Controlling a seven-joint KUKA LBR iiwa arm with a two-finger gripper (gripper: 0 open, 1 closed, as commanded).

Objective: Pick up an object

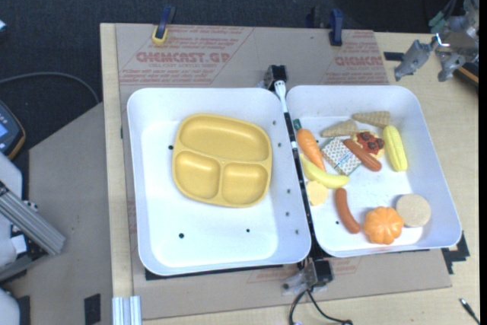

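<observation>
The right bin (434, 164) holds several toy foods: a carrot (307, 146), a banana (323, 175), a checkered packet (341, 156), a pizza slice (370, 141), a corn cob (394, 148), a sausage (347, 209), an orange pumpkin (383, 225) and a round beige biscuit (414, 210). My gripper (428, 63) hangs at the upper right, beyond the far right corner of that bin and well above the bench. Its two grey fingers (408, 61) are spread apart with nothing between them.
In the left bin (152, 224) lies a yellow divided plate (222, 160). Two clamps (161, 25) (335, 25) grip the far edge of the board. A black divider strip (289, 133) runs between the bins.
</observation>
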